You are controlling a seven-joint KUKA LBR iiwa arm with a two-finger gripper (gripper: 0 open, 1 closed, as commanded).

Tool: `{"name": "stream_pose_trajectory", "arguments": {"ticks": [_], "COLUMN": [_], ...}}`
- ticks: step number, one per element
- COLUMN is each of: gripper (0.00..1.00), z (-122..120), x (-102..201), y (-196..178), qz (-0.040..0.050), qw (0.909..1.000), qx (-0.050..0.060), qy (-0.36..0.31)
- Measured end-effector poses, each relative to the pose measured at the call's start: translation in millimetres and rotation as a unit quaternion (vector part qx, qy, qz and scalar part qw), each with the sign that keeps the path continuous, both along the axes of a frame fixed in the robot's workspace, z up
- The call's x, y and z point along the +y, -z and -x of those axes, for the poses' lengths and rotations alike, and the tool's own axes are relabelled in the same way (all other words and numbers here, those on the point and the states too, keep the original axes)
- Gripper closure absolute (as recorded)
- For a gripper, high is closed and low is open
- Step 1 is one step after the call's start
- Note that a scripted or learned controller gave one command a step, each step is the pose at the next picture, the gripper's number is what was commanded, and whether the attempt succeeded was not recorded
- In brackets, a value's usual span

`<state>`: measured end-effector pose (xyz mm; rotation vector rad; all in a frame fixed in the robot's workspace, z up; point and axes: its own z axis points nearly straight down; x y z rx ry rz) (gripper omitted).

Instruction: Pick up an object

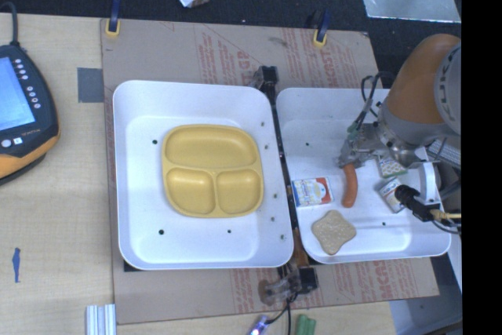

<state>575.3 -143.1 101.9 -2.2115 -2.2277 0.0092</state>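
Right bin [423, 245], near edge: tan cracker [333, 231]; beyond it a small printed packet [311, 191] and an orange sausage [350, 186]. Claw [354, 154] sits over the sausage's far end; finger opening cannot be made out. Left bin [137, 169]: yellow divided plate [212, 169].

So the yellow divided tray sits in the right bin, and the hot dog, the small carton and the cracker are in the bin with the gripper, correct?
Not quite. The camera view shows the yellow divided tray in the left bin, not the right. The rest holds: the hot dog, the small carton and the cracker lie in the right bin, where the gripper is.
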Motion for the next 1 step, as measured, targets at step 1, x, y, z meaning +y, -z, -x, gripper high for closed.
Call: {"name": "stream_pose_trajectory", "arguments": {"ticks": [1], "gripper": [1.00], "z": [24.2], "x": [70.2], "y": [-90.2], "qz": [-0.0012], "qw": [1.0000], "qx": [-0.002], "qy": [0.001]}}
